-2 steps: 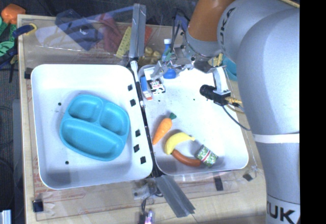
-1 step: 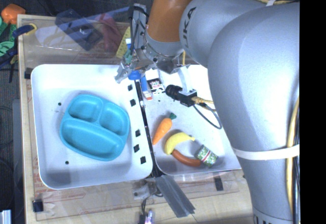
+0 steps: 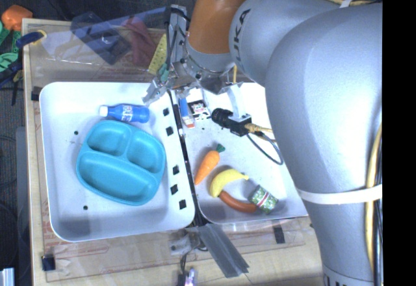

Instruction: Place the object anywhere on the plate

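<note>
The big grey robot arm (image 3: 312,83) with an orange band reached in from the right. Its gripper (image 3: 159,86) was at the far end of the wall between the two bins, over the edge of the left white bin (image 3: 52,168). I could not tell if the gripper was open or closed.

In the left white bin lay a blue plastic plate (image 3: 120,161) with three sections. Just past its far side, a small blue plastic bottle (image 3: 125,113) with a white cap lay on its side. It was right next to the rim of the blue plastic plate, and I could not tell if they touched. It was near the gripper too.

The right white bin (image 3: 253,106) held the toy food. An orange toy carrot (image 3: 207,166) with a green top lay tilted beside the middle wall. A yellow toy banana (image 3: 224,179) lay just beside it, touching a red-orange curved toy (image 3: 234,203). A little green and white piece (image 3: 263,199) sat at that toy's right end. All the toy food lay well apart from the blue plastic plate.
</note>
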Tool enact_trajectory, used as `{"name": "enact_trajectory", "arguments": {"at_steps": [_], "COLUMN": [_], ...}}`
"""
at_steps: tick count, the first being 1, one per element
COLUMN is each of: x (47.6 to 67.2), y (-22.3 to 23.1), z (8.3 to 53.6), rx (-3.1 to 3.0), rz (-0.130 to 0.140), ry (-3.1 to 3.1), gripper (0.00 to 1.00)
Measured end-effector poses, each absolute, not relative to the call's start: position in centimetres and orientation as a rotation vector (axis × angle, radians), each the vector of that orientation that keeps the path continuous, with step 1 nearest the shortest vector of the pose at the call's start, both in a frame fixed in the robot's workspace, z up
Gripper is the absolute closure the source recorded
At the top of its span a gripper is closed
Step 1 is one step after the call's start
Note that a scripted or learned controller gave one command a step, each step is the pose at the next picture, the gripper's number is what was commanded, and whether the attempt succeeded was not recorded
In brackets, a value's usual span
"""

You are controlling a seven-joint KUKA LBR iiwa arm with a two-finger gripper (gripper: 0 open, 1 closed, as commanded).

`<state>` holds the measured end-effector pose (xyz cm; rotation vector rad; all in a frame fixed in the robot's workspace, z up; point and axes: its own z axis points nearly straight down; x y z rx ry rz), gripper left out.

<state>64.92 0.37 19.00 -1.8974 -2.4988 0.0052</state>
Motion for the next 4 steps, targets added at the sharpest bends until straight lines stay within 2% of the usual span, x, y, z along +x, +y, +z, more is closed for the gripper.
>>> {"name": "enact_trajectory", "arguments": {"at_steps": [1,2,3,4], "x": [62.3,65.5,60.2,54.3], "y": [6.2,15.0,20.5,20.2], "z": [18.9,11.5,24.4,24.8], "rx": [-1.809,-2.039,-1.678,-1.332], "rz": [0.006,0.007,0.002,0.007], "ry": [-2.564,-2.386,-2.656,-2.842], "gripper": [0.0,0.0,0.0,0.0]}}
